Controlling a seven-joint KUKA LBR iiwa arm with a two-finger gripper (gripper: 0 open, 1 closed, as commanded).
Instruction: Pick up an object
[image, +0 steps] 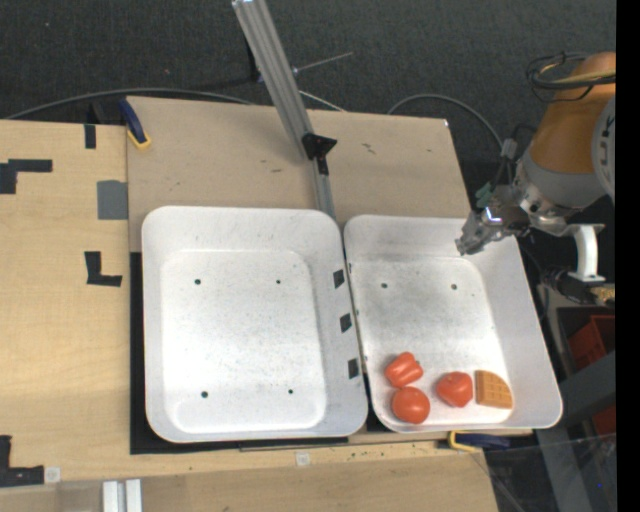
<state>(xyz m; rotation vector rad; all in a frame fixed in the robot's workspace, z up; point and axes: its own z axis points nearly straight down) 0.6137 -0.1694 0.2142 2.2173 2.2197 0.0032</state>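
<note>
Claw (472, 240) hovers over right bin's (520, 300) far edge, objects (447, 388) near front rim.

A single fixed camera is looking down at a slant from above the bench (250, 150), framing both white bins (170, 300) whole, with the arm (570, 140) entering at right.

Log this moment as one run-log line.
pincer: over right bin's far right corner, nothing held | four items bunched at near edge: three red, one waffle
</note>
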